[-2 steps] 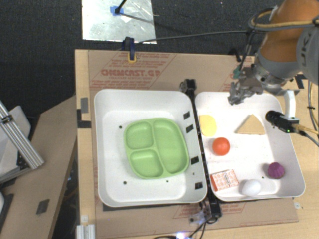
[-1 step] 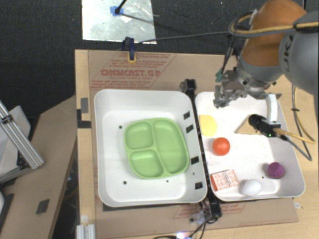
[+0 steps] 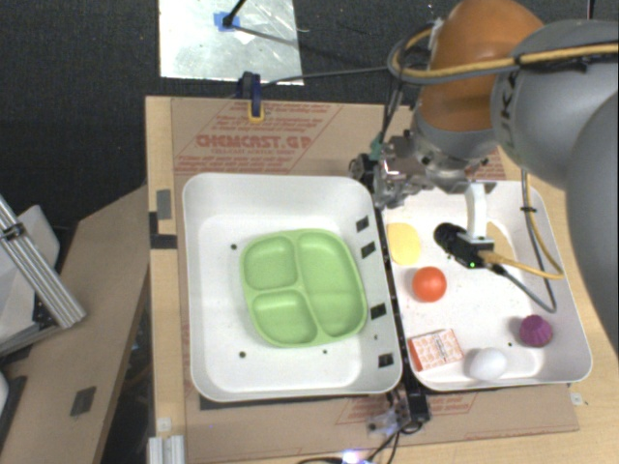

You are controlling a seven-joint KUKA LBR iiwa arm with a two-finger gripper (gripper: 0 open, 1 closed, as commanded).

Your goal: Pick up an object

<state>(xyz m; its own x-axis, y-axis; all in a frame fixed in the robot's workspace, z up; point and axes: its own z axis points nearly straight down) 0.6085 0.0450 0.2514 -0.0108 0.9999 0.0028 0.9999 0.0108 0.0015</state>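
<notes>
The claw (image 3: 385,178) stood well beyond the orange ball (image 3: 429,283); whether apart or together could not be told. A yellow piece (image 3: 403,243) lay just beyond that ball.

Left bin (image 3: 215,222) holds a green divided tray (image 3: 302,288). Right bin (image 3: 484,309) holds a yellow piece (image 3: 404,244), an orange ball (image 3: 429,284) just beside it, a purple ball (image 3: 535,331), a white ball (image 3: 486,363) and a red-and-white packet (image 3: 435,349); the arm (image 3: 469,75) hangs over its far left corner
</notes>
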